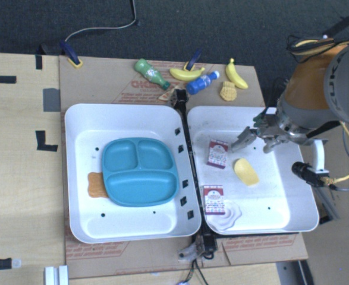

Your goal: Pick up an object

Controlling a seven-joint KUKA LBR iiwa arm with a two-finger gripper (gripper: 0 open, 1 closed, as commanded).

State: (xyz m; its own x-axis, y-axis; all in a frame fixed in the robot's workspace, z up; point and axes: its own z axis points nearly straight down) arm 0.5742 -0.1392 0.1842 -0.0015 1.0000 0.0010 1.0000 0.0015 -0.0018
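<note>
Brown cardboard is lining the bench [19, 177] under two glossy white bins. The right bin [293, 215] is holding a smooth yellow lump [246, 172] and two small printed cartons [217, 154]. The gripper [258, 143] is hovering just above the lump, jaws spread, pinching nothing. A blue sectioned plate [140, 171] is lying in the left bin [82, 159].

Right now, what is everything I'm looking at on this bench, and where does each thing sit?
White bins: 2, side by side on the bench.
Divided plate: 1, blue, left bin.
Flat piece: 1, orange, left bin, partly under the plate.
Small cartons: 2, red and white, right bin.
Lump: 1, yellow, right bin.
Toy bananas: 2, yellow, behind the bins.
Bottles: 2, one green, one blue, behind the bins.
Arm with jaws: 1, grey and orange, over the right bin.
</note>
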